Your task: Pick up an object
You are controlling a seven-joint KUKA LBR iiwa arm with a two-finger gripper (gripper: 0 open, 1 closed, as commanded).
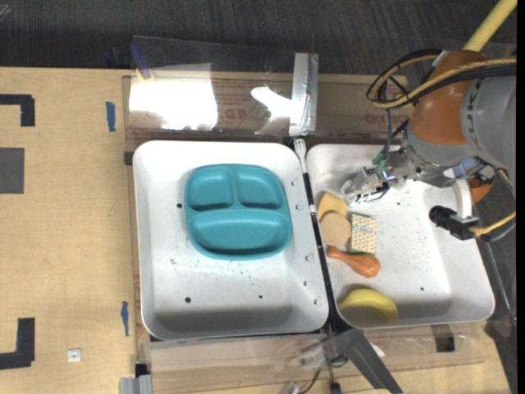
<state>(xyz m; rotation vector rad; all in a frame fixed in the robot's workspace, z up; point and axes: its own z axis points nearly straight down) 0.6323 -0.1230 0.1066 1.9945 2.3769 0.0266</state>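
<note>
In the right bin (426,261) lie a tan bread-like slice (333,218), a patterned cracker-like square (363,233), an orange carrot-shaped toy (357,260) and a yellow lemon-like piece (368,304). My gripper (367,186) hangs over the bin's upper left part, just above and to the right of the tan slice. Nothing shows between its fingers. The grey arm with its orange band (443,109) comes in from the upper right.
The left bin (164,286) holds a teal divided plate (238,209). A clear plastic panel (221,97) stands behind the bins. Black and yellow cables (394,80) loop near the wrist. A black part (447,218) juts over the right bin's right side.
</note>
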